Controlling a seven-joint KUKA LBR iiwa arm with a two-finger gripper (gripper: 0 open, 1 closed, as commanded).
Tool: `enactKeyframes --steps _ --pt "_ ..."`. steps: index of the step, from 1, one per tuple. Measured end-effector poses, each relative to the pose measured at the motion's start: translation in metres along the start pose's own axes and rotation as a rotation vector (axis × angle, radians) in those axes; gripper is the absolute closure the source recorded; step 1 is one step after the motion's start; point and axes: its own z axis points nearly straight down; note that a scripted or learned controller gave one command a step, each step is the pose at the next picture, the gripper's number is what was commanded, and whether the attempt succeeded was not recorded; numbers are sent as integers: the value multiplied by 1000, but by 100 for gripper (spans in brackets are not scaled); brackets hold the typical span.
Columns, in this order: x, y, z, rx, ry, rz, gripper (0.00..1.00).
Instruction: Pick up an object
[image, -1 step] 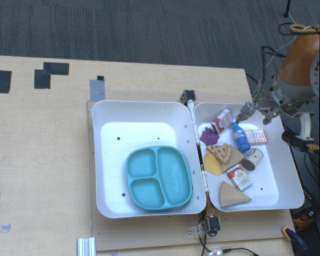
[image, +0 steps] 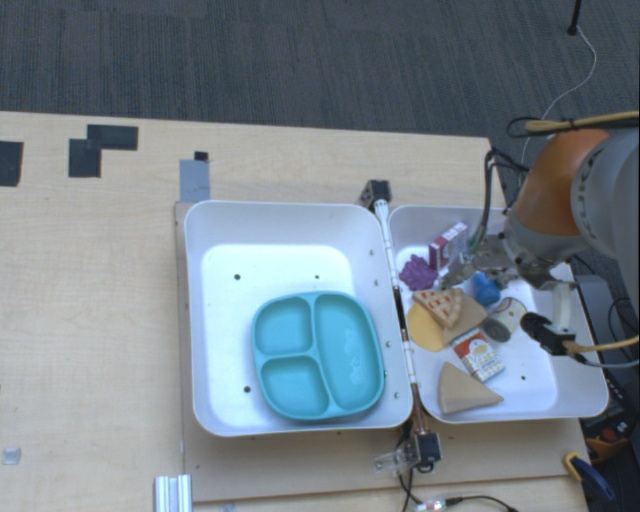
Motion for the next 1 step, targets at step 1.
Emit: enactKeyframes --steps 1 --pt "1 0 -9 2 1 -1 100"
